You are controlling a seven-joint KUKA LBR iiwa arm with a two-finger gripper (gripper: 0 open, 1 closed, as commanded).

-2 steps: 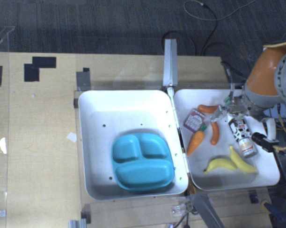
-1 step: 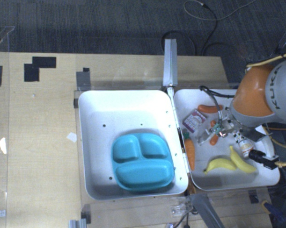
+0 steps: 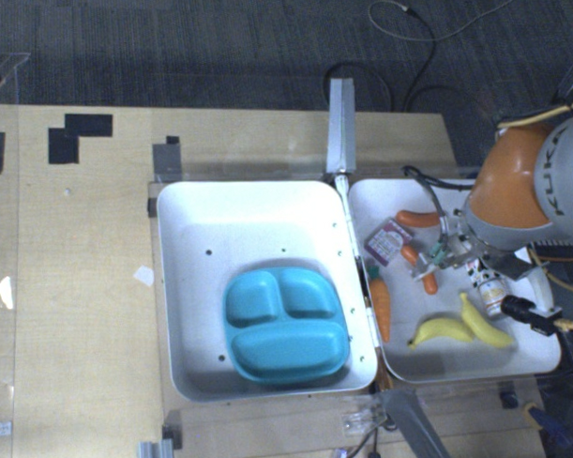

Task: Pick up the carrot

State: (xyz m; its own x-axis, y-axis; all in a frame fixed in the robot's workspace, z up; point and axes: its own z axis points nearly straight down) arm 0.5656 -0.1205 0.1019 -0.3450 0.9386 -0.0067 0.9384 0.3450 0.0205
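Apparently gripper [image 3: 444, 255] low in right bin [image 3: 544, 355], carrot [image 3: 380, 308] apart.

Two white bins [image 3: 175, 274] — one blue tray [image 3: 285, 324], one carrot [image 3: 380, 307], two bananas [image 3: 464, 328].

- Left bin [image 3: 181, 302]: open floor along the far and left sides; near-centre blocked by blue divided tray [image 3: 285, 324].
- Right bin [image 3: 544, 360]: crowded; carrot [image 3: 380, 309] pressed against the left wall, just beside the divider [image 3: 355, 268], free only on its right side.
- Bananas [image 3: 464, 328] across the near floor, near the carrot's lower end.
- Purple packet [image 3: 387, 240] and small orange pieces [image 3: 421, 266] just beyond the carrot's far end.
- Gripper [image 3: 445, 255] and arm [image 3: 524, 192] over the far right portion, cables [image 3: 435, 190] trailing.
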